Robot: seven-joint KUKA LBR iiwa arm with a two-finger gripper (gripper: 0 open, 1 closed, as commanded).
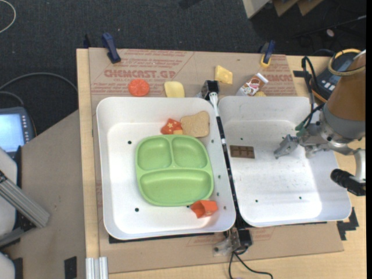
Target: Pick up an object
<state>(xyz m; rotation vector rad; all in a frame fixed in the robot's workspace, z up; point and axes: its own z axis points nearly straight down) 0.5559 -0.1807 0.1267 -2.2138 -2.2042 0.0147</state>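
Chocolate bar (242, 151), a small brown ridged piece, is lying flat on the floor of the right bin (264, 211), close to that bin's left wall and well apart from the gripper (283, 147). The gripper is hanging over the middle of the same bin, its grey fingers pointing left toward the chocolate; nothing is sitting between them, though whether they are spread or closed cannot be told from this angle. The arm (349, 100), grey with an orange band, is reaching in from the right edge.

In the left bin (113, 173) a green divided plate (173, 170) is sitting near the centre. A slice of toast (195, 124) and a red-orange toy piece (171, 127) are resting just beyond its far rim, and an orange block (204, 208) is touching its near right corner.

On the cardboard behind the bins, a round orange piece (139, 87), a yellow piece (174, 89), a yellow cheese wedge (224, 74) and a small printed packet (253, 85) are lying in a loose row.
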